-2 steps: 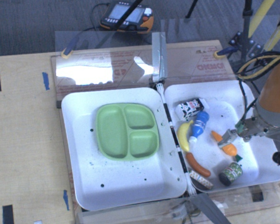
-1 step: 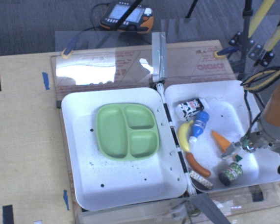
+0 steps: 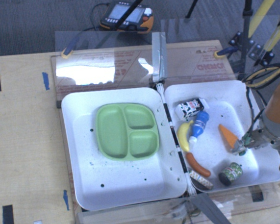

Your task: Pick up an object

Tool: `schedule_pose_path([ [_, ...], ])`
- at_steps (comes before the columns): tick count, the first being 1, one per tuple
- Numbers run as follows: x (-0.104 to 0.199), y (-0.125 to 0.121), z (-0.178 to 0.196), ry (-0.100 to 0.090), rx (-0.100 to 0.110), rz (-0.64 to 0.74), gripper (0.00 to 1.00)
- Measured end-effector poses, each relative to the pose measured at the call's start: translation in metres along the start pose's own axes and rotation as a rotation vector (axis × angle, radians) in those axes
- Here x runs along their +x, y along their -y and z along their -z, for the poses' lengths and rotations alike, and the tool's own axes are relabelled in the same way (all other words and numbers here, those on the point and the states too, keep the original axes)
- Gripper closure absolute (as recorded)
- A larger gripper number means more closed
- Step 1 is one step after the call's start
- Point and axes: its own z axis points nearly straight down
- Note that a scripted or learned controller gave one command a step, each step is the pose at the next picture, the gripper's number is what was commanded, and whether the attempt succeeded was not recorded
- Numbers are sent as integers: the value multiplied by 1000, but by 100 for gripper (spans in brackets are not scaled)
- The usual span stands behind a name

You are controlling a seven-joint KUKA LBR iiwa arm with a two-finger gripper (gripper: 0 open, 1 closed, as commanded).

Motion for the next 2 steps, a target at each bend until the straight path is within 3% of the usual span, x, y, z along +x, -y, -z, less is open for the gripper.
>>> schedule_pose_path([
  [1,0,0,0,0,0,0,0],
  [2,11,-59,-11,-1,3,240,0],
])
